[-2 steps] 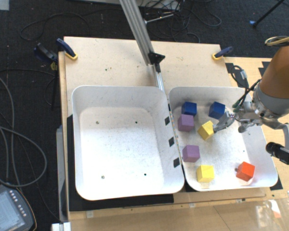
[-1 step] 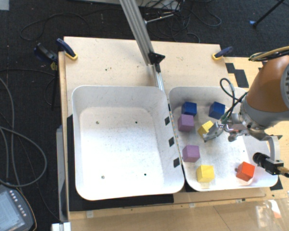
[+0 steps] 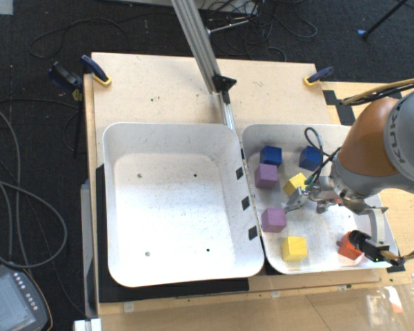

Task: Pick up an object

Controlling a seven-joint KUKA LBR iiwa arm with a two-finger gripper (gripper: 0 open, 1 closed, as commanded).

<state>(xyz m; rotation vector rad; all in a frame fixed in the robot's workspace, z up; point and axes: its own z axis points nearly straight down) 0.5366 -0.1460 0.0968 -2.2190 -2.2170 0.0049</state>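
- So, camera view: two shallow white bins side by side on a pale bench (image 3: pixel 159 88). The left bin (image 3: pixel 124 150) has just bare floor with dark specks on it, while the right bin (image 3: pixel 252 143) holds all the blocks.
- In the right bin there are two blue cubes up top, one (image 3: pixel 270 155) near the divider and the other (image 3: pixel 310 158) further right beside a dark cable.
- A purple cube (image 3: pixel 266 175) sits just below the first blue one, and a second purple cube (image 3: pixel 273 219) lies lower down, near the bin's left wall.
- A yellow cube (image 3: pixel 295 183) sits tilted, a corner pointing toward the gripper; these are all cubes, so no real long axis on any of them.
- Another yellow cube (image 3: pixel 294 247) rests near the bottom edge, roughly square to the bin.
- An orange-red block (image 3: pixel 348 247) sits in the lower right corner, partly covered by black hardware.
- The gripper (image 3: pixel 298 200) hangs low over the middle of the right bin, just below the tilted yellow cube and up-right of the lower purple one. Its fingers look splayed apart with nothing between them.
- A metal pole (image 3: pixel 196 36) runs diagonally down to the bins' top edge.
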